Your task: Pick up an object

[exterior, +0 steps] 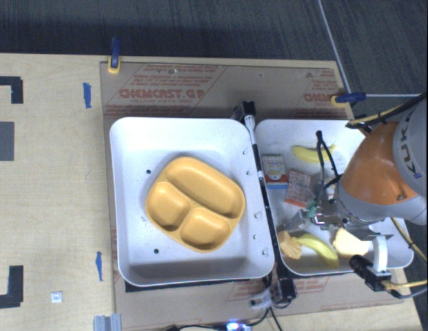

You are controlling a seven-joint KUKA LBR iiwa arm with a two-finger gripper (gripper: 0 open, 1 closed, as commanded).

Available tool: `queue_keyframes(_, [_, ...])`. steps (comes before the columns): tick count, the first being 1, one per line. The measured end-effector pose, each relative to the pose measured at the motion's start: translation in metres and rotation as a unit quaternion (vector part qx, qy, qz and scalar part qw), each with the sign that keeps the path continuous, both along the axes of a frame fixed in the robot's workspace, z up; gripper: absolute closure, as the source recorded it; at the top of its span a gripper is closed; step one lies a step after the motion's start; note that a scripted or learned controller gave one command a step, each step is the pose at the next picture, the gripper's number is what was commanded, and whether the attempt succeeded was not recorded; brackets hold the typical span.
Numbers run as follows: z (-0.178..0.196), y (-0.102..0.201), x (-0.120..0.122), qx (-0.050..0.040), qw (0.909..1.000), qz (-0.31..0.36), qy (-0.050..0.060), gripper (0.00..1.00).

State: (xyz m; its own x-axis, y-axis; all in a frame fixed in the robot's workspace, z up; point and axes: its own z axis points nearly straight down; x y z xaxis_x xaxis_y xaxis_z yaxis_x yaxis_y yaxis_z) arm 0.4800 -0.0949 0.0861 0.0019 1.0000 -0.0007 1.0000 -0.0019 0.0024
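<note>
The grey and orange arm (379,174) reaches in at the right of the frame, its gripper (317,216) low in the right bin (269,133) (grip state cannot be told), just above a banana (318,247). A yellow divided tray (194,202) fills the left bin (124,185).

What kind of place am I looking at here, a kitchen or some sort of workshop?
Most likely a robotics test bench, not a kitchen. A grey arm with an orange band reaches over two shallow white bins, one holding a yellow plastic divided tray, on a wooden bench marked with blue tape.
</note>
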Motion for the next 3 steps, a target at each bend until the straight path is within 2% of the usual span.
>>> queue_keyframes(1, [0.011, 0.000, 0.002, -0.0009, 1.0000, 0.000, -0.004, 1.00])
queue_keyframes(2, [0.011, 0.000, 0.002, -0.0009, 1.0000, 0.000, -0.003, 0.00])
queue_keyframes(3, [0.000, 0.003, 0.000, 0.0003, 1.0000, 0.000, 0.000, 0.00])
